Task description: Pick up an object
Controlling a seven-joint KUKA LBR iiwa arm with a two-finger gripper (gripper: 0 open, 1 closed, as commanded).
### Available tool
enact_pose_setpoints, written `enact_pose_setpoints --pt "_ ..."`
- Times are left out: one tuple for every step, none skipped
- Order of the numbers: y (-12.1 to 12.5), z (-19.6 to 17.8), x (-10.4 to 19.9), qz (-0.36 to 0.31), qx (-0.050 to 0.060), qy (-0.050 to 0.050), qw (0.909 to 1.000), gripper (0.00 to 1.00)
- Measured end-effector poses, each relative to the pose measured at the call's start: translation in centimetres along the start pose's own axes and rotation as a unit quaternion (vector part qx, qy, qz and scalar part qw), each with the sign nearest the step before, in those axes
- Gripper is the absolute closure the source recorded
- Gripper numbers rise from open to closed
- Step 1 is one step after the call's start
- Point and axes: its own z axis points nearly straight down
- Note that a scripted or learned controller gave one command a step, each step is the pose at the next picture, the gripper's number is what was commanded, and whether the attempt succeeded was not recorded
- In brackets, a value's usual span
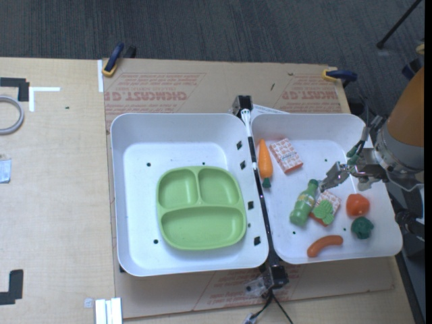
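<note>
With the two-finger metal gripper [335, 177] poised spread and empty in the right white bin [317, 251], just above the small green-and-pink toy block [326, 209] beside the green bottle [304, 204], a straight, centred descent was called for.

The right bin [317, 248], in the right half of the frame, holds the pickable things. A carrot [265, 160] lies lengthwise along its left wall, beside a red-and-white checked packet [285, 155]. At centre a green bottle [304, 203] lies tilted, touching a small green-and-red box [326, 208]. Right of these sit a red tomato [358, 204] and dark green broccoli [362, 228]; an orange sausage [324, 246] lies near the lower wall.
</note>
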Motion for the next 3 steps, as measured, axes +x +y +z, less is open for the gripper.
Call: enact_pose_setpoints --pt "3.9 12.3 1.8 0.026 0.000 0.000 0.9997 0.00" --pt "4.0 11.4 1.7 0.027 -0.001 0.000 0.9996 1.00" --pt "3.3 0.6 5.5 0.068 -0.001 0.000 0.9977 1.00"
